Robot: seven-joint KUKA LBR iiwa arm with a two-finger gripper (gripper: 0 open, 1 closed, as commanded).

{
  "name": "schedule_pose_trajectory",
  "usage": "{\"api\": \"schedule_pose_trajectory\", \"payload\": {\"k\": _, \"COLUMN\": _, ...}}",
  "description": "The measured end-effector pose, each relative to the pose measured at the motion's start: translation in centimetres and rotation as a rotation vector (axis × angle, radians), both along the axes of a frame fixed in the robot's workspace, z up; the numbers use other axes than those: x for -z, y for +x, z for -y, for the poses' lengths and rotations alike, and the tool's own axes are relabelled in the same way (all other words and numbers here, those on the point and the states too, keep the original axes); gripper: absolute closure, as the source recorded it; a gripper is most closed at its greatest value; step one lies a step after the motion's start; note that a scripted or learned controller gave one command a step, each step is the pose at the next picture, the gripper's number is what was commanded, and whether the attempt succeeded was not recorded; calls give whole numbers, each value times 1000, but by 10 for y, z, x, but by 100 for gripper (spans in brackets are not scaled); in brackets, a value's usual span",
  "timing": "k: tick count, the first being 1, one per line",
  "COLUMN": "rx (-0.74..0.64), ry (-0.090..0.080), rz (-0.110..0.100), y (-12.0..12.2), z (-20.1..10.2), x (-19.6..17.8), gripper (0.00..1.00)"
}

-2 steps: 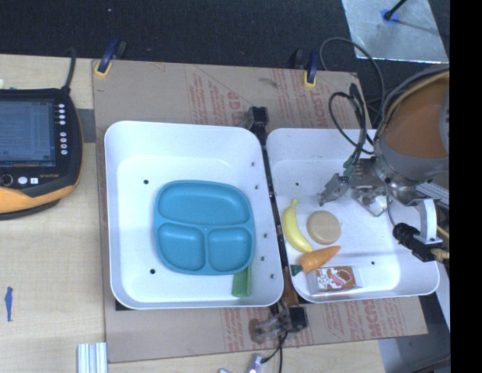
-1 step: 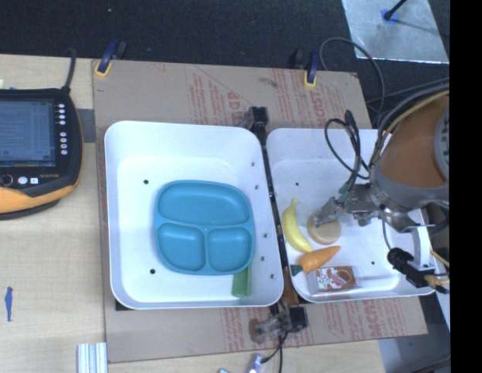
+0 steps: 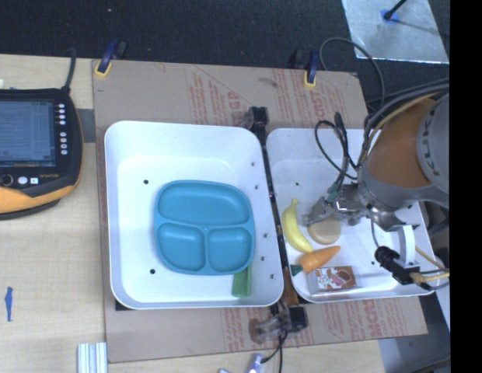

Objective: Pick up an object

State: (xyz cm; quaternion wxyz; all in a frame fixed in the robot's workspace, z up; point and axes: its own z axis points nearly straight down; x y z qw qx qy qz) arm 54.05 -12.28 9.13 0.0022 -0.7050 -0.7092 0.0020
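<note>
Nearest us in the right white bin (image 3: 303, 150) we see a small printed brown packet (image 3: 334, 278), then an orange toy carrot (image 3: 319, 259) touching a yellow toy banana (image 3: 294, 228); just beyond lies a pale round disc (image 3: 325, 231), with the gripper (image 3: 340, 206) low over it; we cannot tell how the gripper stands. We judge the disc light, stiff and smooth, best pinched across its edges. The left white bin (image 3: 128, 162) bears a blue divided plastic plate (image 3: 204, 225) and a green stick (image 3: 240, 284) beside it.
</note>
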Motion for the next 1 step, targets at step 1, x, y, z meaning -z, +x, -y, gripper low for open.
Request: {"api": "schedule_pose_trajectory", "payload": {"k": 1, "rx": -2, "ry": -1, "rz": -2, "y": 0, "z": 1, "x": -10, "gripper": 100}}
